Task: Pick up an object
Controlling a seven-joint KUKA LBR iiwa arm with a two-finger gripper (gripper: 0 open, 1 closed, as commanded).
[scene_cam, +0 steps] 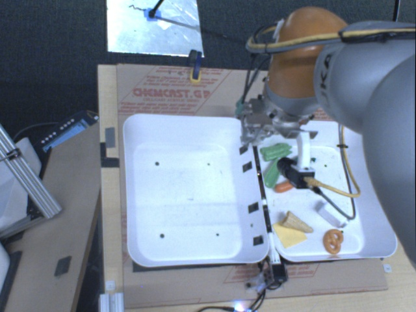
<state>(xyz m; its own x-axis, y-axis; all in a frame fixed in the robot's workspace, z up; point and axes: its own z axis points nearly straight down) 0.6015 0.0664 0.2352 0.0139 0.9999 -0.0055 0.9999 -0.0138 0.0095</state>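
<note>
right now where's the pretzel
The pretzel lies in the right bin, near its front edge, just right of the yellow wedge and the cone.

Grey arm (370, 90); orange band (305, 51)

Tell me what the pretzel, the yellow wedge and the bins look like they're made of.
Pretzel: probably moulded plastic toy food; even orange-brown colour.
Yellow wedge: likely plastic or foam; flat, matte, uniform yellow.
Bins: thin white formed plastic; smooth, rounded rims, slight sheen.

even bright light, white bins (188, 194) slightly glary, soft focus.
</note>
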